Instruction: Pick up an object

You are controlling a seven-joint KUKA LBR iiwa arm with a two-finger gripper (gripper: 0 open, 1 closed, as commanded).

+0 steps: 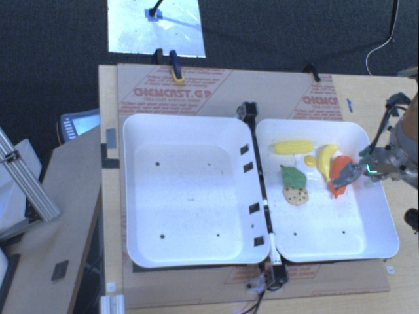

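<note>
Hand (346, 177) near right bin's rim (386, 208)

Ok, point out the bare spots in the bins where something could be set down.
Left white bin: bare floor throughout. Right white bin: free along its near half, below the tan round cookie. Crowded at the far end, around the yellow corn cob, yellow banana and orange carrot.

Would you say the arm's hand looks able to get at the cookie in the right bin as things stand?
Probably yes. The cookie lies flat on the bin floor with open space below it; only the green leaf touches its upper edge. The hand is over the orange piece nearby.
</note>
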